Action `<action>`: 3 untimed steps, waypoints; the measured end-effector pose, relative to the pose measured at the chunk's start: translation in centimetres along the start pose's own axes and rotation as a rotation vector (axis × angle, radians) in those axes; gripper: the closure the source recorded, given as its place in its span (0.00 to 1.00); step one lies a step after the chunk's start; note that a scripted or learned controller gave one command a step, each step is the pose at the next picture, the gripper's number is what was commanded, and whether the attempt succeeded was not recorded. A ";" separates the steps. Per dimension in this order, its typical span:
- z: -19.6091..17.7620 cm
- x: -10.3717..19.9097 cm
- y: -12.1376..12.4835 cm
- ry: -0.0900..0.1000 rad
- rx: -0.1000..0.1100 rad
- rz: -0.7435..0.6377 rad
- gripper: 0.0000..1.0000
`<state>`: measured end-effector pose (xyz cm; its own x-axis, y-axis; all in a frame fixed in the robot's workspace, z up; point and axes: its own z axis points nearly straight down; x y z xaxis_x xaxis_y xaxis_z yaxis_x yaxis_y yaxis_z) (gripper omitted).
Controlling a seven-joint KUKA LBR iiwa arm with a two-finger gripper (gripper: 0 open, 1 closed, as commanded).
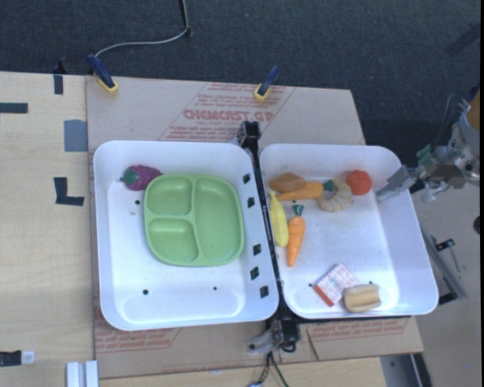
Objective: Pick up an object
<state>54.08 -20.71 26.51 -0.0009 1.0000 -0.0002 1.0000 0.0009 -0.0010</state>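
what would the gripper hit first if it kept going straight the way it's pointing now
The gripper sits at the right bin's right rim, pointing left across it. Going straight on, it would probably meet the red tomato first, then the beige lump beside it. Its height is unclear, so it might pass over them.

— How many bins on the bench?
— Two white bins [121, 297].
— And inside?
— One green divided plate [195, 219], one purple item [141, 176], two carrots [295, 240], one tomato [358, 182].

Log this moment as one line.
gripper: at right bin's right rim | holding: nothing seen | toys untouched | green tray: left bin
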 end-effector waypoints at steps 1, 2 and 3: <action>9.5 -1.6 5.6 0.000 0.002 0.000 0.00; 17.8 -1.0 9.9 -0.003 -0.006 -0.001 0.00; 17.8 -1.5 11.6 0.001 0.000 -0.002 0.00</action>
<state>65.68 -22.19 8.66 -0.0031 1.0000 0.0013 1.0000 0.0031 -0.0007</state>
